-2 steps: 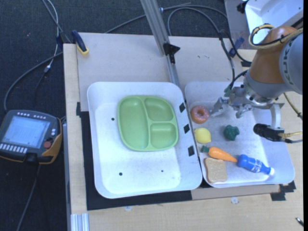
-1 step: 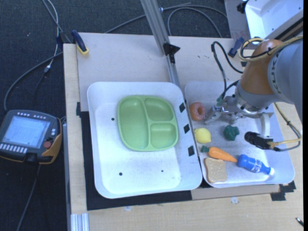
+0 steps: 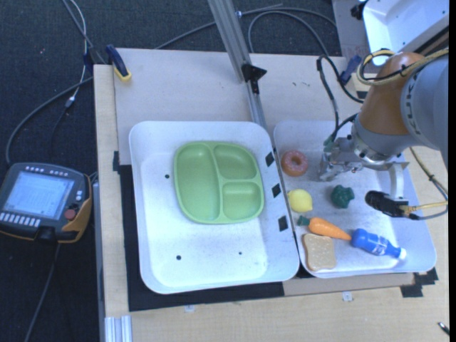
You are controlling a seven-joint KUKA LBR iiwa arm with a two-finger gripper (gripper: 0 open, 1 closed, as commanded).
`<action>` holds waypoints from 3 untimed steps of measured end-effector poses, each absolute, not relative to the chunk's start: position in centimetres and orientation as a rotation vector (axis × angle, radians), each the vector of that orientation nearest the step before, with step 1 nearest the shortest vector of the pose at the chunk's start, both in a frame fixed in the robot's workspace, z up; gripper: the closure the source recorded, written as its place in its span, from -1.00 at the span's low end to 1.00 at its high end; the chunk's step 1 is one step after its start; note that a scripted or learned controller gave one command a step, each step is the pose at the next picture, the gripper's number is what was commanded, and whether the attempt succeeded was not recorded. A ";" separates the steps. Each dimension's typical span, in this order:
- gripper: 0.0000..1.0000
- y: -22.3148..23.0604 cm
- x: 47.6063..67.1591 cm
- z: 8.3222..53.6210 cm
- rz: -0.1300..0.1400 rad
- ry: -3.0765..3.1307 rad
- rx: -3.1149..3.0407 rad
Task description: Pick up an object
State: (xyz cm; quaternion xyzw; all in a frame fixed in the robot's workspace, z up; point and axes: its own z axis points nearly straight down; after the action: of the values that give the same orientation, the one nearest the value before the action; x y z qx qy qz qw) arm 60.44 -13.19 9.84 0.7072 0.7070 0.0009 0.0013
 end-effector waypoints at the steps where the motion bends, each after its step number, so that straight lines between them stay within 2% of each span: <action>1: 1.00 -14.2 60.9 15.1 0.006 2.217 2.217; 2: 1.00 -13.8 60.2 19.8 0.004 2.220 2.218; 3: 1.00 -13.7 60.3 20.5 0.003 2.222 2.219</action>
State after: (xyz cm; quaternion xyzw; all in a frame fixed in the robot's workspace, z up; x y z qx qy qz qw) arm 60.31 -13.73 20.47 0.7066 0.7077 0.0009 0.0008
